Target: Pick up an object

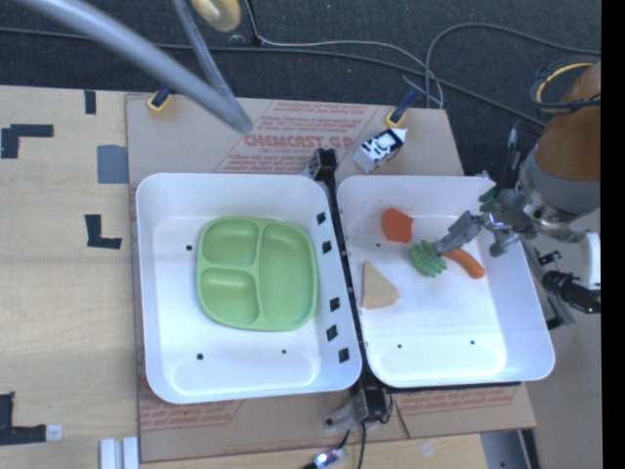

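The right bin [508,360] holds several small things. A red-orange block [396,225] lies near its back. A green leafy toy [427,259] sits in the middle, with an orange carrot [470,263] right beside it on the right. A tan wedge [377,287] rests near the bin's left wall. My gripper [469,234] reaches in from the right and hangs low over the green toy and the carrot, its tip close to the green toy. Nothing is seen held in it.
The left bin [156,262] holds a green divided plate [259,272]. A small black-and-white object [379,147] lies on the cardboard behind the bins. Cables run across the dark floor at the back. A grey pole [117,27] crosses the upper left.
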